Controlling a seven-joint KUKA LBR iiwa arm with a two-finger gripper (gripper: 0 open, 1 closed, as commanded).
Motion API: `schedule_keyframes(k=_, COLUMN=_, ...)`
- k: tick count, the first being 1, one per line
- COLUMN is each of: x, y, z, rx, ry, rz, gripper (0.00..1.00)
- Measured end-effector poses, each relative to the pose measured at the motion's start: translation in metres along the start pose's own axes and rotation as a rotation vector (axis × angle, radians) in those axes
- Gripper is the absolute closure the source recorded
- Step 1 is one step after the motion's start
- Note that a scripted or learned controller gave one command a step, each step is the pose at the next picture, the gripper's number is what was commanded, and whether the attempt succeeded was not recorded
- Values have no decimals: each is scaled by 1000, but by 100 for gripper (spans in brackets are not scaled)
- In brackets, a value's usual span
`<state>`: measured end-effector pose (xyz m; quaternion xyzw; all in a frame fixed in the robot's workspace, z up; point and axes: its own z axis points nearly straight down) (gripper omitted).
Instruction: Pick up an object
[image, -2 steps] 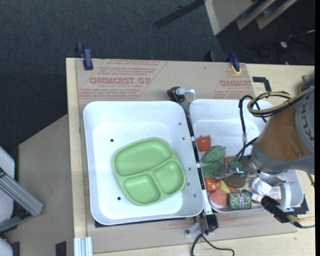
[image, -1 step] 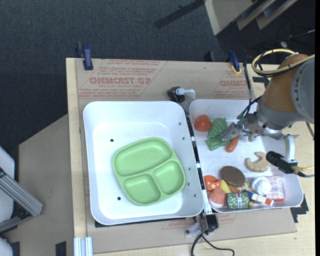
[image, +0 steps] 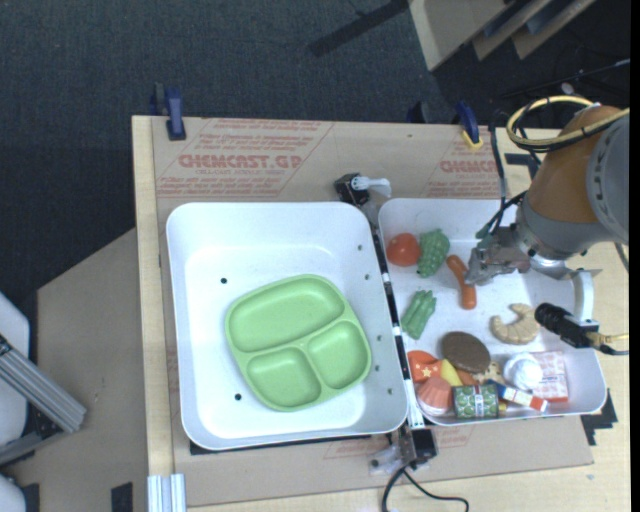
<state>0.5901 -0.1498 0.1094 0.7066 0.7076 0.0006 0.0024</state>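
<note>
My gripper (image: 483, 268) hangs low over the right bin (image: 590, 375), in its upper middle. Directly under and beside it lies an orange carrot-like stick (image: 463, 283). To its left are a red tomato (image: 403, 249) and a green leafy vegetable (image: 433, 252). Farther down sit a green pod (image: 417, 313), a tan croissant (image: 515, 324), a brown round patty (image: 466, 350) and a cluster of small packaged items (image: 500, 385).
The left bin (image: 200, 250) holds a green divided plate (image: 297, 341). A black fitting (image: 350, 186) sits at the bins' top junction. Blue clamps (image: 175, 112) hold the cardboard-covered bench at the back. The arm's orange band (image: 575, 185) looms over the right bin's upper right.
</note>
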Motion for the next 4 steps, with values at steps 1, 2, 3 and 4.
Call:
schedule_keyframes(k=1, x=0, y=0, z=1, rx=2, ry=0, rz=-1, gripper=0)
schedule_keyframes(k=2, x=7, y=-7, z=26, rx=9, ry=4, rz=1, gripper=0)
schedule_keyframes(k=3, x=6, y=-6, z=14, rx=5, ry=2, rz=-1, gripper=100)
schedule_keyframes(k=4, x=101, y=-30, z=-81, rx=-5, ry=6, rz=-9, gripper=100)
